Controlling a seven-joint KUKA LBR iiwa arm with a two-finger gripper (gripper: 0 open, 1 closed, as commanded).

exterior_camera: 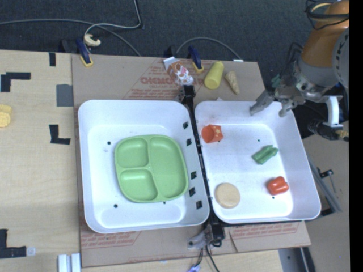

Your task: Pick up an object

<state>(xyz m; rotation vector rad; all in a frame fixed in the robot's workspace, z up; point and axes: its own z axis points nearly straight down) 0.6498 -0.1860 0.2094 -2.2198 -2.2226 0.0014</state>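
Note:
The right bin [295, 146] holds a small orange-red cup-like piece [211, 133] near its left wall, a green pod [264, 154] in the middle right, a red tomato-like piece [277, 185] at lower right and a tan round disc [227, 195] near the front. My gripper [269, 107] hangs over the bin's far right corner, open, fingers spread with nothing between them. It is well apart from every object.
The left bin [96, 152] holds a green divided plate [151, 168]. Behind the bins on the cardboard lie a yellow cylinder [214, 75], a tan cone [232, 82] and a small wrapped item [179, 71]. Cables run across the back.

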